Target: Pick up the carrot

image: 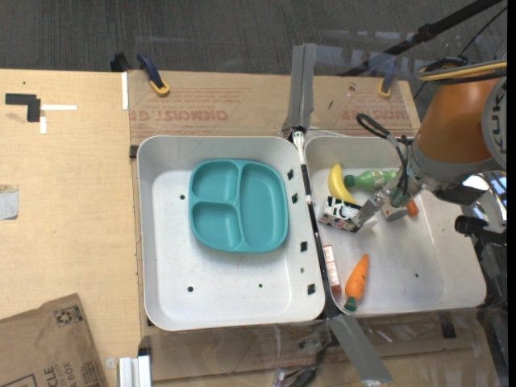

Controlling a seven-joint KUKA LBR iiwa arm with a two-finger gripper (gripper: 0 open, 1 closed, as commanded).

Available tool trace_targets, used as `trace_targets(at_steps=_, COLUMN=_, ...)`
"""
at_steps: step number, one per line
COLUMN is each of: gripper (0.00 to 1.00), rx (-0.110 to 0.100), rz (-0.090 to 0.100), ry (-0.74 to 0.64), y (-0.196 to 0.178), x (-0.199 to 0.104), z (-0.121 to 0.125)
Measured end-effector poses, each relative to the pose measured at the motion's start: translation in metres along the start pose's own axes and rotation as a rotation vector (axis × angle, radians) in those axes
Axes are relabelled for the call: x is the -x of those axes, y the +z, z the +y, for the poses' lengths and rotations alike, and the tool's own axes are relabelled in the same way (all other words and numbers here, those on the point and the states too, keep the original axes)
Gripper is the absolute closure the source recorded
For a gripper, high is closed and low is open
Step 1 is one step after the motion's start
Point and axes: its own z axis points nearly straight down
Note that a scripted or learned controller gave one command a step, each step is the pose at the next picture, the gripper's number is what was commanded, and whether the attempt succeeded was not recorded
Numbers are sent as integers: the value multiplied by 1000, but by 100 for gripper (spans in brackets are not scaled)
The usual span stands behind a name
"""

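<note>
Orange tapered carrot (357,277) lies near-left in my right bin (427,293), teal divided plate (239,205) in left bin (161,240); gripper (385,206) fingers spread, gripping nothing.

Bare bin floor surrounds the carrot (357,276) rightward; the divider wall (316,240) crowds its left side.
</note>
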Motion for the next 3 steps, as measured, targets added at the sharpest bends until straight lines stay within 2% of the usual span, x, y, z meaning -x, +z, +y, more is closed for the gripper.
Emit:
trace_targets(at_steps=1, gripper=0, rx=0, rz=0, ry=0, y=0, x=0, z=0)
trace_targets(at_steps=2, gripper=0, rx=2, rz=-2, ry=-6, y=39, x=-44, z=-29)
trace_targets(at_steps=3, gripper=100, rx=5, rz=-6, ry=-2, y=29, x=-42, z=-29)
